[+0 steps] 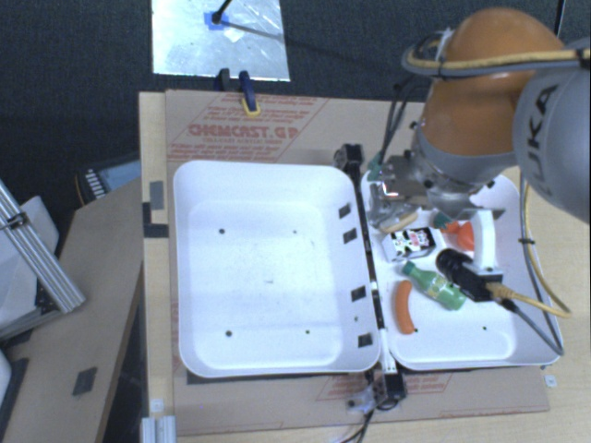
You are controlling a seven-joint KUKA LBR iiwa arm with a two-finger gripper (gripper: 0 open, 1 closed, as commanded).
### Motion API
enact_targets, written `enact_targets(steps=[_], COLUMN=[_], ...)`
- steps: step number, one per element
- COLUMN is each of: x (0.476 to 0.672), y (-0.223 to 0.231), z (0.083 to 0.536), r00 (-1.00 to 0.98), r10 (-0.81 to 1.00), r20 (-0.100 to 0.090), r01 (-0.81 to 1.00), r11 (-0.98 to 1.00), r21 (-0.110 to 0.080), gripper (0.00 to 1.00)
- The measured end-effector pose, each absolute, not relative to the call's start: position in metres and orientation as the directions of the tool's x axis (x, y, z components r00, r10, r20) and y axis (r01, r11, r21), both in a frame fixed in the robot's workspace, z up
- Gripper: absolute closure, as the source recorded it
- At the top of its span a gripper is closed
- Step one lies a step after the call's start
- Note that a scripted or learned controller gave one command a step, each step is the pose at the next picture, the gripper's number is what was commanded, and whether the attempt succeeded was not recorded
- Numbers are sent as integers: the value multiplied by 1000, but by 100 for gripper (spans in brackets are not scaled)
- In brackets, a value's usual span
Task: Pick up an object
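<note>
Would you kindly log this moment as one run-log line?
arm: over right bin | claw: low at bin's back-left | nearby: green bottle, orange stick | grasp: unclear

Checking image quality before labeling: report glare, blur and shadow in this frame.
Camera view: the foil sheet at top glares unevenly; the left bin is bright and nearly washed out, with soft shadow along its rim; the arm is softly blurred and hides the end effector's fingers; the small items in the right bin are low in detail.
</note>
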State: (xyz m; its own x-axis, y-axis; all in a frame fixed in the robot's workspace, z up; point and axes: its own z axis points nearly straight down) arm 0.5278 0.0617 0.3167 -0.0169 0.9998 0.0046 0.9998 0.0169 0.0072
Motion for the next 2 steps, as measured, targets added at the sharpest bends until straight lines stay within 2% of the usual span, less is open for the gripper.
enact_targets(steps=[1,2], x=[512,494], y=[122,17], z=[372,403], r00=[-12,8], r10=[1000,1000], r20=[5,-2], r01=[1000,1000], r11=[12,-8], r21=[7,7], gripper=[100,100])
